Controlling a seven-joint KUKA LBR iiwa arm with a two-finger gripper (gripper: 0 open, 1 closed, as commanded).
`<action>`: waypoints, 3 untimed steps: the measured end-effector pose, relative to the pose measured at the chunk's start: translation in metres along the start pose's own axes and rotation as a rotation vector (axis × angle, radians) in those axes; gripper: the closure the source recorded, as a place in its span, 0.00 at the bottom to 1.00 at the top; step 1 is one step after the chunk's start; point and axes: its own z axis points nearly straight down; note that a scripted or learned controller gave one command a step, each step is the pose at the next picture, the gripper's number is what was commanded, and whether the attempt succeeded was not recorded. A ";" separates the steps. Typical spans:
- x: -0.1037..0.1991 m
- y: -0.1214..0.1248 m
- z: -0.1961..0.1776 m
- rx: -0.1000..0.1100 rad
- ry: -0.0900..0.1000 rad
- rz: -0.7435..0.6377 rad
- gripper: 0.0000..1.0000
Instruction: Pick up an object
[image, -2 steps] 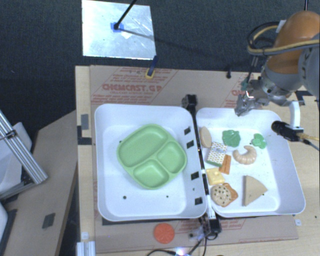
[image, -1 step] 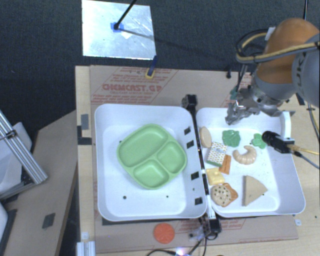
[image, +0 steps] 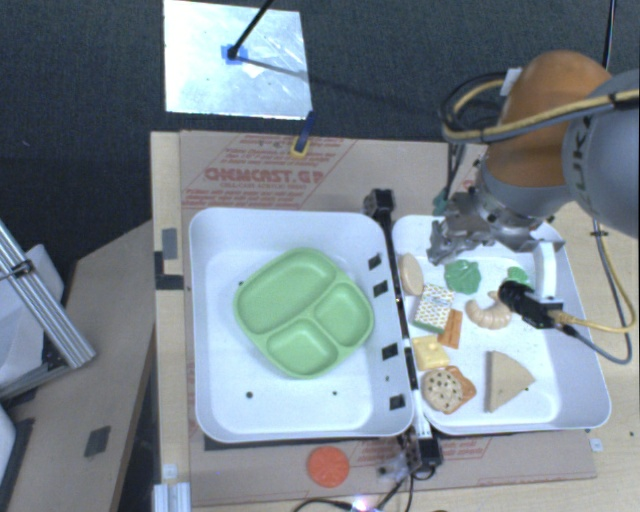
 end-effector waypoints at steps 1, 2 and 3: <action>0.036 -0.038 0.001 0.002 -0.001 0.001 1.00; 0.073 -0.071 0.014 0.003 -0.001 0.001 1.00; 0.067 -0.070 0.024 0.000 -0.002 0.009 1.00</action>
